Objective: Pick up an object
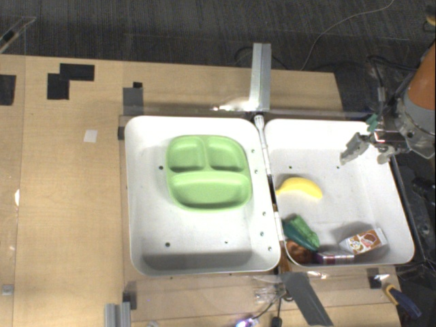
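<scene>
The arm [417,101] has a grey body with an orange band above the wrist. Thin dark cables run along the wrist, and a small green-teal part sits on it. The end effector [368,148] is pale grey metal with two slender fingers [352,148] and a small red mark near its base

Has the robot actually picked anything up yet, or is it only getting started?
Nothing looks picked up. The gripper hangs over the far right part of the right bin with nothing between its fingers. The banana, the green packet and the small carton all lie on the bin floor, apart from it. The green divided plate sits in the left bin. Reaching, gripping and lifting are all left.
</scene>
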Tool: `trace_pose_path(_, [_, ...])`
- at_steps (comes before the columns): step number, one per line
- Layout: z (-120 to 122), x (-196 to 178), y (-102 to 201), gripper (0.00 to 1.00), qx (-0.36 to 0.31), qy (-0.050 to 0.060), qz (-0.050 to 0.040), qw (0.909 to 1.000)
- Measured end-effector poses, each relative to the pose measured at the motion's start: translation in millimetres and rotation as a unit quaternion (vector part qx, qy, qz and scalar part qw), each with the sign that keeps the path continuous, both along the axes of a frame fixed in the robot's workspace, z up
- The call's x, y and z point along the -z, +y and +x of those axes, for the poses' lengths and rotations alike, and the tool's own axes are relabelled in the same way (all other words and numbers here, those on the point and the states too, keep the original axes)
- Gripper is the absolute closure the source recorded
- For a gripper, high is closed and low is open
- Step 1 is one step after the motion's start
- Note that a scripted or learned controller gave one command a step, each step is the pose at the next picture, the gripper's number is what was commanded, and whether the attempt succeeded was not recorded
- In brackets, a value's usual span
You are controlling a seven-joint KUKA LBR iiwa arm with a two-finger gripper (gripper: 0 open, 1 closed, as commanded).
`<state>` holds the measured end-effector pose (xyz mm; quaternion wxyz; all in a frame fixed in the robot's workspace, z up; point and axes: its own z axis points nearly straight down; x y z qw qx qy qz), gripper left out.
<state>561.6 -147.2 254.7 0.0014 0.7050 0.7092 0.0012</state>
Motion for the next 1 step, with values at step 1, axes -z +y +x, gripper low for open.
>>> trace_pose_path(1, [25.3,109.5,38.4,0.0,-0.06,0.001,0.0001,0.9982])
